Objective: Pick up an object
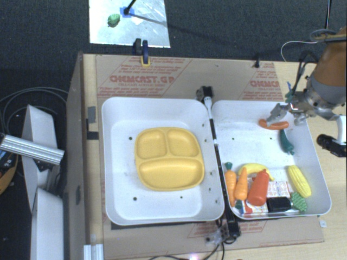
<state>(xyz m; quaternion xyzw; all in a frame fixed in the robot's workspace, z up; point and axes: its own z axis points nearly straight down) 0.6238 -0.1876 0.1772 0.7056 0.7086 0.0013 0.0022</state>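
My gripper (287,115) hangs over the far right part of the right bin (246,131), fingers spread and open. Just below its left finger lies a small orange-red sausage-shaped piece (274,125) on the bin floor; it is beside the finger, not between the two. A dark green piece (286,141) lies a little nearer the front. Along the bin's front edge are a corn cob (299,180), a banana (252,168), two carrots (231,183), a red piece (259,187) and a black block (278,203).
The left bin (122,145) holds a yellow divided plate (168,158). A clip (206,95) sits where the two bins meet at the back. The arm's grey body with its cables (331,80) stands over the bench's right edge.
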